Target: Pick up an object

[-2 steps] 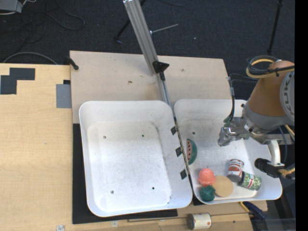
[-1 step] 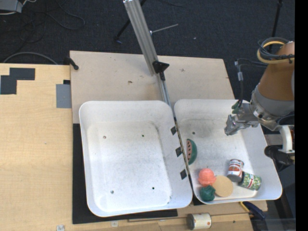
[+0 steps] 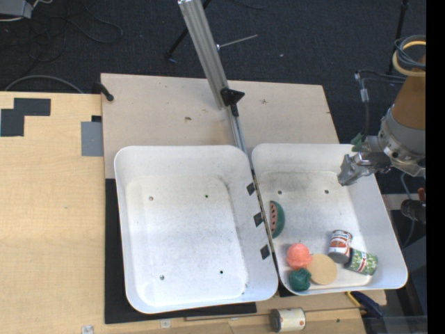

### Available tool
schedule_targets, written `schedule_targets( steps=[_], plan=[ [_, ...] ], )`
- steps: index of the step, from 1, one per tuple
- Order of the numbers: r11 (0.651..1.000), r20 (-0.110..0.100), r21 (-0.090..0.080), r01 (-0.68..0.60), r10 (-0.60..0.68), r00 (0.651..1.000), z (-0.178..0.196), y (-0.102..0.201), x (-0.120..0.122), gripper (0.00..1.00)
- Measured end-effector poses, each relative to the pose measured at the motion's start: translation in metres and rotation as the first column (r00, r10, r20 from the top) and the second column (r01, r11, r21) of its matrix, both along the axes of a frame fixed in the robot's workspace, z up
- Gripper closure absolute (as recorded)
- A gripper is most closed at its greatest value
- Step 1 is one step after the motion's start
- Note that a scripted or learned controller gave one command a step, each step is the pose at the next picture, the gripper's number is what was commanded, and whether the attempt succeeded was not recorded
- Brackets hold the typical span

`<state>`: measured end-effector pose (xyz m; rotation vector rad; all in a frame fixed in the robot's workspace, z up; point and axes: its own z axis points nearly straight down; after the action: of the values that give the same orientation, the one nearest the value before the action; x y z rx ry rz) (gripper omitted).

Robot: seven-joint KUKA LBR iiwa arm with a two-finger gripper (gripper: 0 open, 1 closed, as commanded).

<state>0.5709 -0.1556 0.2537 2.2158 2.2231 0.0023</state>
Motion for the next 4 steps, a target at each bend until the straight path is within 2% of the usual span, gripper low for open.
schedule_targets(
  steps=[1,3,4],
  plan=[
    [1.0,-0.001,0.001,0.002,-0.002,1.0,0.034,-0.001,0.0,1.0],
    [1.0,-0.008,0.003,0.0,0.0,1.0,-0.004,0.098,0.01,1.0],
    [1.0,-0.006,0.003,-0.001,0.002,1.0,-0.001,0.154,0.014,1.0]
  ],
)
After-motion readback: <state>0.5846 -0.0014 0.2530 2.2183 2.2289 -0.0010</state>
